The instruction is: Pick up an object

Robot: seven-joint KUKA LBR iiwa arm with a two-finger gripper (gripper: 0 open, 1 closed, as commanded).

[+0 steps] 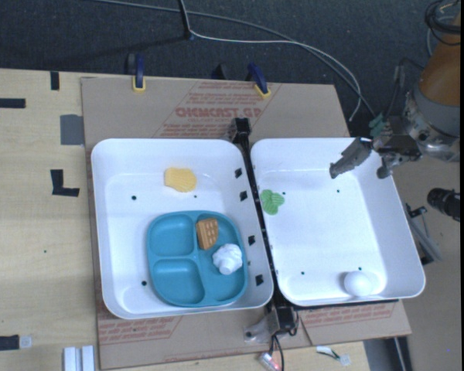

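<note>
My gripper [365, 167] hovers over the far right corner of the right bin [393, 207], open, with nothing between its fingers. A small green object [272, 202] lies at that bin's left wall. A white ball [359, 283] rests near its front right corner. In the left bin [108, 215] a yellow piece [180, 178] lies at the back. A blue divided tray [170, 273] in front of it carries a brown waffle-like piece [207, 233] and a crumpled white object [228, 259].
The bins sit side by side on a cardboard sheet [209, 110] held by two clamps at the back. A cable [294, 43] runs across the dark floor behind. The arm's orange band [442, 72] stands at the right edge.
</note>
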